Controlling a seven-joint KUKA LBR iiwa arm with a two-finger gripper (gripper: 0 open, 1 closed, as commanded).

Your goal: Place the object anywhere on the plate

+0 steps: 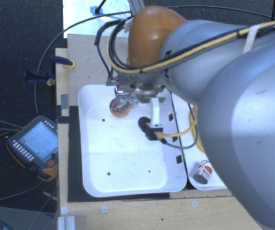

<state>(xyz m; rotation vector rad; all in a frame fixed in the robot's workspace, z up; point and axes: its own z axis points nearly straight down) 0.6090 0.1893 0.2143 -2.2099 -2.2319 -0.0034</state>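
Camera view: gripper (123,98) over brown object (120,108) in left bin (128,176), grip state unclear, no plate placement done yet

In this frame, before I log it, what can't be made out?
- Pincer: its fingers are under the wrist housing, so its state can't be read.
- Brown round object in the left bin: partly covered by the wrist, too blurred to identify; held or lying free, unclear.
- Right bin: mostly covered by the arm; a small orange-and-white item there is too small to name.
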